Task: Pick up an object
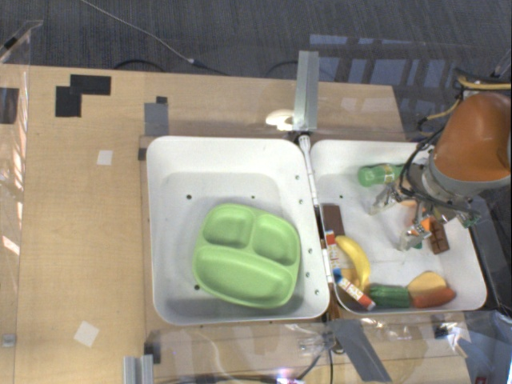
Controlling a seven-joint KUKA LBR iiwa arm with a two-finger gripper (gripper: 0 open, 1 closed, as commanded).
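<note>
- The pincer [418, 229] hangs over the right part of the right bin [350, 160], at the right of the frame; whether it is apart or together I cannot tell, and nothing can be made out clamped in it.
- Just beside the pincer, at its lower right, lies a small brown block [438, 238].
- A green bottle [376, 174] lies on its side in the upper part of the right bin, left of the arm [477, 146].
- A yellow banana [355, 261] lies along the left side of that bin, below centre.
- A dark brown bar [330, 217] sits against the bin's left wall, above the banana.
- A red, white and blue marker-like item [353, 289] lies at the lower left corner of the bin, just below the banana.
- A dark green cucumber-shaped item [389, 295] lies along the bin's lower edge, touching a yellow and red-brown item [430, 288] to its right.
- The arm's orange band and grey wrist fill the upper right of the frame, above the pincer.
- The left bin [172, 162] holds a green divided plate [246, 254], lying slightly tilted in its lower centre.
- Both bins rest on a tan counter [76, 238], which carries black patches [80, 92] at the upper left of the frame.
</note>
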